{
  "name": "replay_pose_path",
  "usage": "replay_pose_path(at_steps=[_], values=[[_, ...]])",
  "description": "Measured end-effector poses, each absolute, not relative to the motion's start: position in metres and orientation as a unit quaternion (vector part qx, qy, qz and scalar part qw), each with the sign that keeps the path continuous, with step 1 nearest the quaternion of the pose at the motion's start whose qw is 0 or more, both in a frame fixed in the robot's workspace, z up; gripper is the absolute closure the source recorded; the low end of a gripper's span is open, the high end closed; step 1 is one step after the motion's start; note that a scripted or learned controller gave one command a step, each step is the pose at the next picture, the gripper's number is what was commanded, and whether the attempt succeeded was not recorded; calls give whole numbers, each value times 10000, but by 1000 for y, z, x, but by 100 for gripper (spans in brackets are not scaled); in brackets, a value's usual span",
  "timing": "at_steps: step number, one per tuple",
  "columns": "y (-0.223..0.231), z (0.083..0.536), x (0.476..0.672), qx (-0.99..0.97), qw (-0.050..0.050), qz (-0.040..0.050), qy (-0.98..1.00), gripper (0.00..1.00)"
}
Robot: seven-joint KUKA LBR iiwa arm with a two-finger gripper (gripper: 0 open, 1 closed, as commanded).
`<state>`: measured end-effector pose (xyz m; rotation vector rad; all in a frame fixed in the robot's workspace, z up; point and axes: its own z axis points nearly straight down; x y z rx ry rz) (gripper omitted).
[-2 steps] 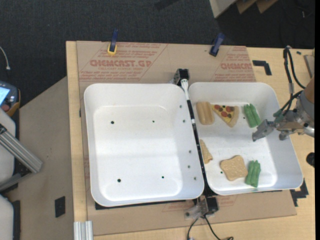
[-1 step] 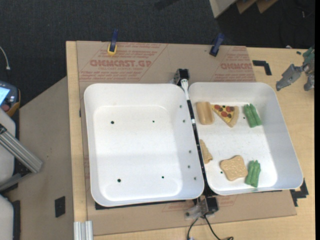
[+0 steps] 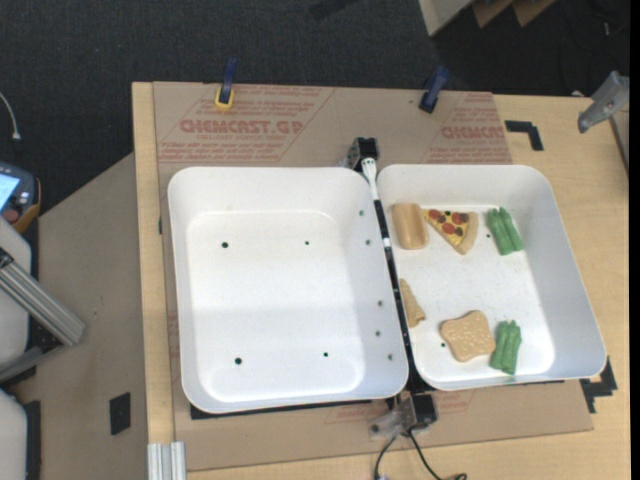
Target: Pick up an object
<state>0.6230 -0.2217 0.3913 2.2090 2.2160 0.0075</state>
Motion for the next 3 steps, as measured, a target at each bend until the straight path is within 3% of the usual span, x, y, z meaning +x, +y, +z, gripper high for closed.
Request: replay_pose_path(at_steps=[1,2,3], values=[[-195,498,668,7053,81,41,7088,0],[-196,502,667,7063,48,7,7079,100],[-196,501,667,7064,40,3,7078,0]])
